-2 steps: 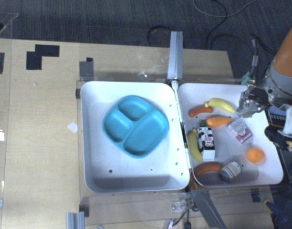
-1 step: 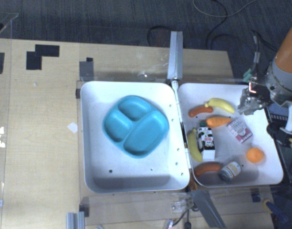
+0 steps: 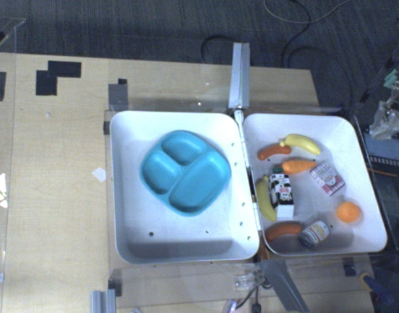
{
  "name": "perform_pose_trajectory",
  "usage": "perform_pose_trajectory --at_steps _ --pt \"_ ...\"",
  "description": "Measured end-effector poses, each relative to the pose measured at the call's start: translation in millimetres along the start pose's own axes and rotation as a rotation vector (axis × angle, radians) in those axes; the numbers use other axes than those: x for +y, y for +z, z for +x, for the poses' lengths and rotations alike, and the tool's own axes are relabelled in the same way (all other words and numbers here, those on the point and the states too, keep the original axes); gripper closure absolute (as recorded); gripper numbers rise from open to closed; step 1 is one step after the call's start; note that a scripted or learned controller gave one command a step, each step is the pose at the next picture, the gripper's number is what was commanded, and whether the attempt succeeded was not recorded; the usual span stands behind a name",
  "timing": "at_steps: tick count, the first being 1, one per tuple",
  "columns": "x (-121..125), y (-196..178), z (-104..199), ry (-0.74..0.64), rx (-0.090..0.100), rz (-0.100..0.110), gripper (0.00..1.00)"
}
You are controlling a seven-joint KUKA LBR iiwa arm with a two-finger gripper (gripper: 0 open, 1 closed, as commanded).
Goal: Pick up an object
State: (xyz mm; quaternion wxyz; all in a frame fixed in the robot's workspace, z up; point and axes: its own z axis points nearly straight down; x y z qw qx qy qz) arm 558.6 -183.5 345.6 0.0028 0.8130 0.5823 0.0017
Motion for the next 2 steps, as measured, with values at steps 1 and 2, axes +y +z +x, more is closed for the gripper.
perform_pose_trajectory --at_steps 1,2 --pt "1.4 8.2 41.4 -0.232 0.001 0.001 1.0" --pt "-6.9 80.6 4.4 -0.214 0.0 0.002 1.0"
